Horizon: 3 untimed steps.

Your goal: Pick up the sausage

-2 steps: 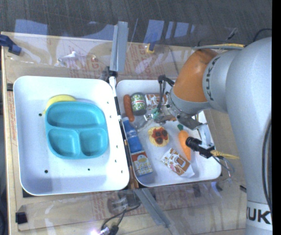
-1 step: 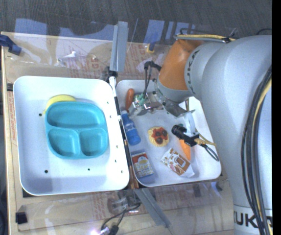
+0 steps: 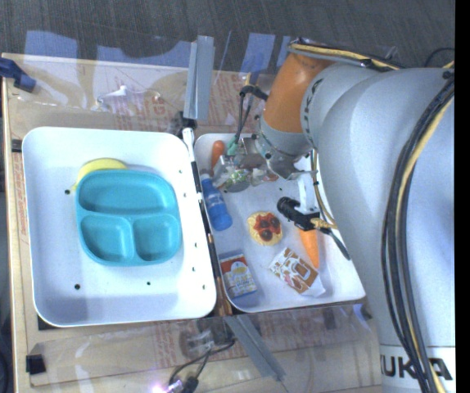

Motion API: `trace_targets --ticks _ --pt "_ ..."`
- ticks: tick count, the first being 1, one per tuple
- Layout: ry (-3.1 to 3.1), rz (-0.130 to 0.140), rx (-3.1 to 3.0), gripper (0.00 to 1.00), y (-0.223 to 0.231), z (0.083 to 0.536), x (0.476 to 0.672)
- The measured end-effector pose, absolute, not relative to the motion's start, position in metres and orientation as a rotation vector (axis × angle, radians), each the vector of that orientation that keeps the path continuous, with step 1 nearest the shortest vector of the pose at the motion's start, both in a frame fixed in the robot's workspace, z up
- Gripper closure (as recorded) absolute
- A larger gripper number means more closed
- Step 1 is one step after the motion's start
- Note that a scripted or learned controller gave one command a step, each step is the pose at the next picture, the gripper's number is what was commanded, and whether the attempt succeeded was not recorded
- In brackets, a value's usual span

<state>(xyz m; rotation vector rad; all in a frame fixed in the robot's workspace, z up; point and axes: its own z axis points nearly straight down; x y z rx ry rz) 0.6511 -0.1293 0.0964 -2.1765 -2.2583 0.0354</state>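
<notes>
Sausage (image 3: pixel 219 155) in right bin's far corner, beside hand (image 3: pixel 233 173)

Table (image 3: pixel 96 97): pale wooden top, covered with clear plastic sheeting that glints along the far edge. Two shallow white bins sit directly on it, side by side, touching or nearly so along their inner rims. Left bin (image 3: pixel 47 285) is the larger in view, square with rounded corners. Right bin (image 3: pixel 345 289) is partly hidden on its far right side by the arm. A metal strip (image 3: pixel 196 80) stands at the far edge, above the seam between the bins. Blue tape patches (image 3: pixel 51 43) mark the table's far edge, with a small blue clamp (image 3: pixel 14 74) at the far left corner.
</notes>
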Motion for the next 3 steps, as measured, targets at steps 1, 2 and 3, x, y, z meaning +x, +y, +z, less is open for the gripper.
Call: trace_targets --ticks 1,2,3 --pt "-2.564 0.002 -1.812 0.0 -0.187 0.126 0.62" --pt "-2.537 0.011 -1.878 0.0 -0.134 0.096 0.624" --pt "-2.666 0.013 -1.692 0.0 -0.116 0.096 0.544"
